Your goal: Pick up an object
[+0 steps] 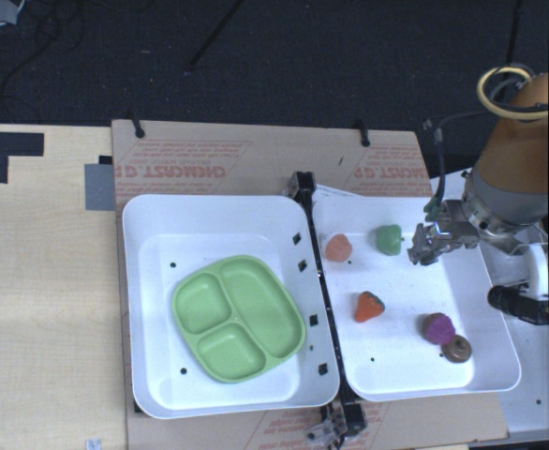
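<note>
1. While nothing is sitting between its fingers, the gripper (422, 248) is hanging over the upper right part of the right bin (499, 368), so the approach step is in hand and no object is picked yet.
2. Its dark fingers are pointing toward the frame's left with a small gap showing between them, partly open and gripping nothing.
3. Five candidates are lying in that bin: a green piece (389, 239) just left of the fingertips, a pink piece (338, 247) further left near the divider, an orange piece (368, 306) at the bin's middle, and a purple piece (437, 327) touching a brown ring (457, 349) at lower right.
4. A green tray (238, 319) is filling the left bin (153, 242) and is likely too broad to grasp.
5. Judging by nearness, the green piece is looking like the target; the next move is calling for a short shift left, a descent straddling it, then a closing.
</note>
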Tool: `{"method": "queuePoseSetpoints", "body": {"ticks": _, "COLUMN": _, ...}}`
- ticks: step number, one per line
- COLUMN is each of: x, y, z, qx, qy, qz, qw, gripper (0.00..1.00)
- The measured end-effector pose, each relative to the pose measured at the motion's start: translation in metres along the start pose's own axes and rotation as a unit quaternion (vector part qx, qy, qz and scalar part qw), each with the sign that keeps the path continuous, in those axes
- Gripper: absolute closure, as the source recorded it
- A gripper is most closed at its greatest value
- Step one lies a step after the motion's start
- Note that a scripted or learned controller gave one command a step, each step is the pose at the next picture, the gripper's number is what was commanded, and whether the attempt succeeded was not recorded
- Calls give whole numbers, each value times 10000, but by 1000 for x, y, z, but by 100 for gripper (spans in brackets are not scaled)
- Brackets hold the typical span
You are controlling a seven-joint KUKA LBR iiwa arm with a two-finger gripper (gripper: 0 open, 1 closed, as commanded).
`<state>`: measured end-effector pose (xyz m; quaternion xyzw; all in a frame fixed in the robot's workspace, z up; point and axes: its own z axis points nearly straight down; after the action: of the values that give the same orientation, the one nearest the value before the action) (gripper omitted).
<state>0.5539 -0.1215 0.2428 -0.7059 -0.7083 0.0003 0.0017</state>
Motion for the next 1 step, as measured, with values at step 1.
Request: {"method": "queuePoseSetpoints", "body": {"ticks": 1, "x": 44, "y": 7, "z": -3, "qx": -3, "qy": 1, "qz": -4, "qw": 10000, "gripper": 100}}
